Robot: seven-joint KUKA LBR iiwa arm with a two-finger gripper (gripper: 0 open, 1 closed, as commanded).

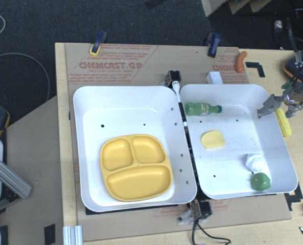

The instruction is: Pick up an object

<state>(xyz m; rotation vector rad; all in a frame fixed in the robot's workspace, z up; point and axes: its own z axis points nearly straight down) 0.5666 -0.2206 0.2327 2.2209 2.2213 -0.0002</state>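
Where the bench (64, 137) carries its cardboard sheet, two shallow white bins sit side by side, touching along their inner walls. The left bin (90, 106) holds a yellow divided plate (135, 166) with three compartments, lying flat toward the bin's near edge. The right bin (233, 93) holds four smaller things. A green bottle (202, 108) lies on its side near the far edge, close to the wall shared with the left bin. A pale yellow rounded piece (212, 139) rests near the middle of that bin. A white crumpled object (254, 162) sits toward the near right corner, and a green ball (260, 181) lies just beside it, close to the near rim. Along the right bin's right rim lies a yellow stick-like object (283, 122). The tool (289, 103) hangs over that right rim, by the bench's right edge, above the yellow stick; whether its grip is spread or closed I cannot tell. Nothing visibly sits in it.
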